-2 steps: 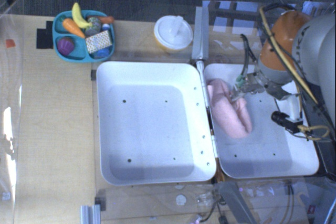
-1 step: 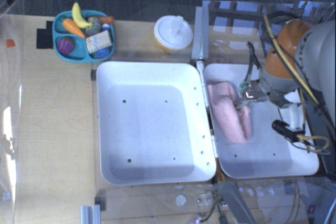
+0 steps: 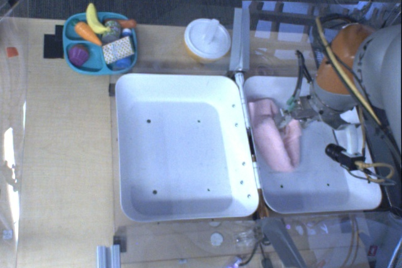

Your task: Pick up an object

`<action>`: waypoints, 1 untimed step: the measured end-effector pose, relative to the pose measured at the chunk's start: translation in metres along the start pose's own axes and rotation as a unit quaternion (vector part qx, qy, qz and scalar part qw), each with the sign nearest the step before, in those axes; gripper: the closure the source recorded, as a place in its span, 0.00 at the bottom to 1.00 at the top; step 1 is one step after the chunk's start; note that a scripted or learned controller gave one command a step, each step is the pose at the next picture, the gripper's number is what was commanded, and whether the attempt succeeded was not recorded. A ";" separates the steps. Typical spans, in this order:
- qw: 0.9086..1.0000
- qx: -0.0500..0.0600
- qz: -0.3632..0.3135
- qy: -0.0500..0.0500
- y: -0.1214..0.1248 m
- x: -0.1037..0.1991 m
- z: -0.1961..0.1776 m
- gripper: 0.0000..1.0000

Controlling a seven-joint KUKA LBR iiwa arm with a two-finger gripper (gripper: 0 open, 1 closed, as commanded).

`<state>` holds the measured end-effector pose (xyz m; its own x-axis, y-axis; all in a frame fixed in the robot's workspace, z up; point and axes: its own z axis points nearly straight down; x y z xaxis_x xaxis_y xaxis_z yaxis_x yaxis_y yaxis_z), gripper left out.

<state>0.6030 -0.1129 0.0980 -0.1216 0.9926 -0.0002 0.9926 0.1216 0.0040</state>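
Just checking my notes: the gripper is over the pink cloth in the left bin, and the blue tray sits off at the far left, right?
Not quite. The camera view shows the pink cloth in the right bin, with the gripper at it. The blue tray does sit at the far left.

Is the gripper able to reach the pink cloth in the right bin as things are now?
Probably yes. The gripper is already low over the pink cloth in the right bin, at the cloth's right edge, and nothing lies between them.
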 end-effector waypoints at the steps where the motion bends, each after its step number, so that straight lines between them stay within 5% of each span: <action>1: 1.000 -0.002 -0.002 0.000 0.002 0.001 -0.011 1.00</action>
<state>0.6047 -0.1113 0.1087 -0.1258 0.9921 -0.0002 0.9920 0.1258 0.0077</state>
